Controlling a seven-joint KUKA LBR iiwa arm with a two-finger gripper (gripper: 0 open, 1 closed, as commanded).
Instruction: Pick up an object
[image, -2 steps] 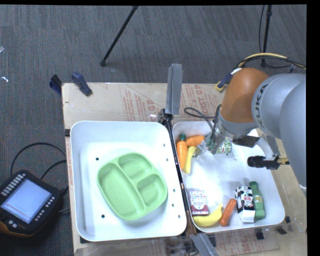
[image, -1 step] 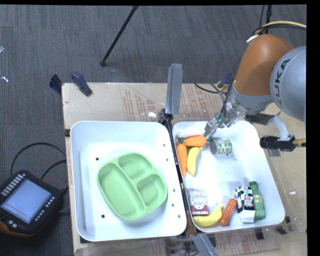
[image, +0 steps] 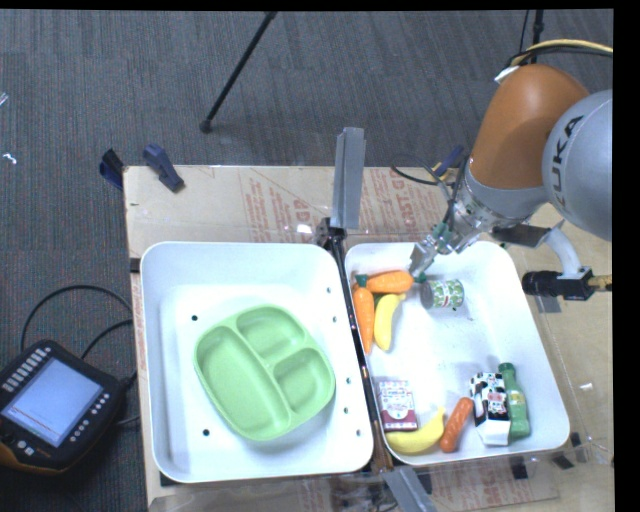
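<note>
Leftmost, the left bin (image: 160, 300) carries a green divided plate (image: 264, 372) at its middle. Along the right bin's (image: 530, 330) left edge lie two carrots (image: 365, 310), a yellow banana (image: 385, 322) and a small can (image: 443, 294); its near edge bears a card box (image: 397, 403), another banana (image: 420, 436), a carrot (image: 456, 424), a carton (image: 489, 408) and a green bottle (image: 514, 403). The gripper (image: 432, 250) hangs over the far left corner, beside the can; whether it is clenched I cannot tell

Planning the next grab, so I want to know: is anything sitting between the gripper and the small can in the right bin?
Nothing visible does. The gripper hangs just up-left of the can, with bare bin floor between; the nearest carrot lies off to the left.
</note>
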